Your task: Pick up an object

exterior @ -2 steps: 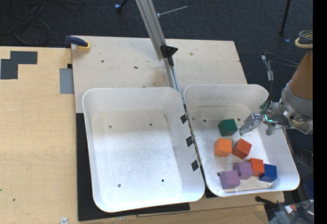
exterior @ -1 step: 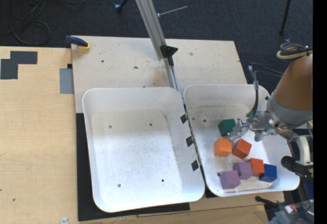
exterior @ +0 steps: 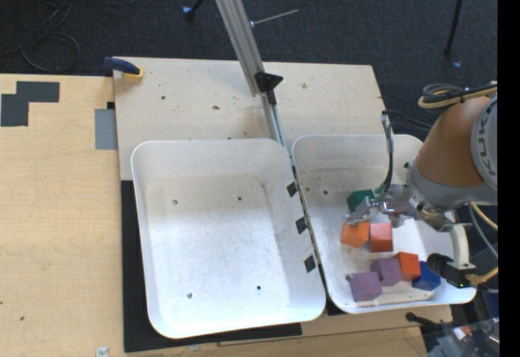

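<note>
White bins [exterior: 162,160] hold orange [exterior: 354,235], red [exterior: 381,237], purple [exterior: 366,285] (two) and blue [exterior: 426,279] blocks.

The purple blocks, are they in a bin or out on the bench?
In. Both purple blocks lie inside the right bin, near its front rim, beside a red block and a blue one.

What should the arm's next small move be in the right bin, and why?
Probably a short straight descent. The two-finger gripper hovers in the right white bin, over the orange block and red cube, beside a dark green piece. Nothing is visibly between its fingers, so no pick has happened yet.
</note>
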`<action>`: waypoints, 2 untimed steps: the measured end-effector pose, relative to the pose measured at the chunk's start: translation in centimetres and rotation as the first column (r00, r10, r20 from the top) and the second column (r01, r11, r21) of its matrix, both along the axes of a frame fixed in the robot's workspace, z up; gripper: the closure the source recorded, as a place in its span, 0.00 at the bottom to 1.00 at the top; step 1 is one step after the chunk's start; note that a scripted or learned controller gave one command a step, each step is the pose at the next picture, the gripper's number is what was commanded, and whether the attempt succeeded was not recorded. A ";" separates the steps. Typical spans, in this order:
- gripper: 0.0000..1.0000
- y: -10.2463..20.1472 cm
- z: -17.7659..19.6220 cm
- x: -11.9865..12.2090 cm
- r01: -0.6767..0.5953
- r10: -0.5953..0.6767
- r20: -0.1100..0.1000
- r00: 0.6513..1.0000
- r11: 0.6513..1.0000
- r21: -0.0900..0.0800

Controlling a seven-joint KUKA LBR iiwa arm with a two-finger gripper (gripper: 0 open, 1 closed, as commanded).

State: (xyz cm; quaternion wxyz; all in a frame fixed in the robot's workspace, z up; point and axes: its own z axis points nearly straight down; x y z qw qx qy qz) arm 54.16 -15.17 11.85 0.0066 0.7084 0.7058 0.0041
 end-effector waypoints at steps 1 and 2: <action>0.00 -0.1 0.1 0.2 0.003 -0.003 0.005 1.000 1.000 -0.001; 1.00 -0.3 1.1 0.3 0.011 -0.011 0.009 1.000 1.000 0.000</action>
